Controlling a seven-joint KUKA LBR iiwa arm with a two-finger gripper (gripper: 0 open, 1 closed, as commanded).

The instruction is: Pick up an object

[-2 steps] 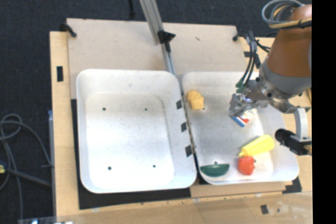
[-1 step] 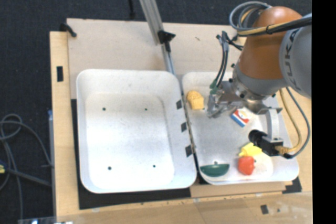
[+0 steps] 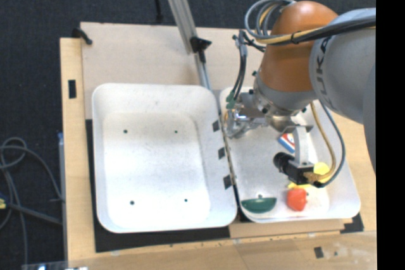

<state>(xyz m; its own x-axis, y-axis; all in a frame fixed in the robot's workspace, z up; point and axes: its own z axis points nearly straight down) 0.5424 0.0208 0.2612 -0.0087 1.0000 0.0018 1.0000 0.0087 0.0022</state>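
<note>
My gripper hangs low over the far left part of the right bin, close to the wall between the two bins. The grey arm with its orange band covers much of this bin from the right. Near the bin's front edge lie a dark green bowl-shaped piece and a red-orange object. A small object with blue, red and white stripes peeks out under the wrist. I see nothing held in the gripper.
The left bin lies beside the right one, sharing a narrow divide with black clips. An aluminium bar slants up from the far edge of the bins. A small yellow piece sits near the right bin's right side.
</note>
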